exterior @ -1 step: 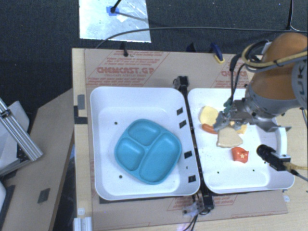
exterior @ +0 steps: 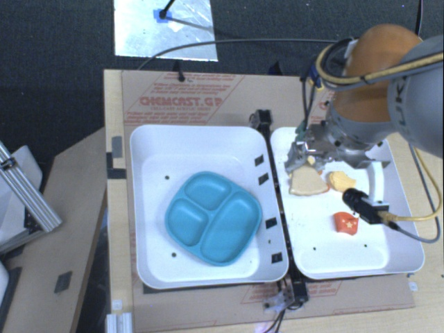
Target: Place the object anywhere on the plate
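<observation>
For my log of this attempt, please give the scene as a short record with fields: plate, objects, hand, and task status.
plate: blue divided plate, in the left bin, nothing on it
objects: tan flat piece, yellow piece, red piece, all in the right bin
hand: the hand is low over the right bin's upper left, beside the tan flat piece; grasp not discernible
task status: no object on the plate yet

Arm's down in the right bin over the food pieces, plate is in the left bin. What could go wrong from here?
1. The gripper sits at the edge of the tan flat piece, with the yellow piece touching it; a grasp may miss or nudge both.
2. The ridge between the bins lies on the way to the blue plate; a low carry could snag.
</observation>
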`<state>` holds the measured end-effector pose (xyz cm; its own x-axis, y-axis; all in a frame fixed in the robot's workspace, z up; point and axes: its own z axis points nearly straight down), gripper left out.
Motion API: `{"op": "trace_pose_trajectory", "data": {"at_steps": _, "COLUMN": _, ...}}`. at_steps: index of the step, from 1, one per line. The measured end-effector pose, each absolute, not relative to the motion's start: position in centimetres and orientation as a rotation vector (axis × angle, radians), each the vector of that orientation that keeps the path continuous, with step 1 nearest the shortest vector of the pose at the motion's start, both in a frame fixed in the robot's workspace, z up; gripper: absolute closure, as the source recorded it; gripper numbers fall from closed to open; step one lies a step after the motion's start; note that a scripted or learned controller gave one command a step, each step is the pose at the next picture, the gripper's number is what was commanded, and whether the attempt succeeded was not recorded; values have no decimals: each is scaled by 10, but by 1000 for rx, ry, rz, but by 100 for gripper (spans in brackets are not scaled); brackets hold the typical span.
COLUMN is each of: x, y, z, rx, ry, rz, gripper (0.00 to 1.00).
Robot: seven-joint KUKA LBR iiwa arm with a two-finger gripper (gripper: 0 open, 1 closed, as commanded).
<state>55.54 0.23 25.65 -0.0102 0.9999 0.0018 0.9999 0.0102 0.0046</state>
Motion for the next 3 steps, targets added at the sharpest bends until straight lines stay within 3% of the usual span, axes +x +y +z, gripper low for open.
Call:
{"op": "trace_pose_trajectory", "data": {"at_steps": 2, "x": 621, "y": 84, "z": 227, "rx": 2210, "ry": 2231, "rz": 5, "gripper": 100}}
{"op": "trace_pose_trajectory", "data": {"at_steps": 3, "x": 643, "y": 128, "z": 216, "rx": 2211, "ry": 2231, "rz": 5, "gripper": 100}}
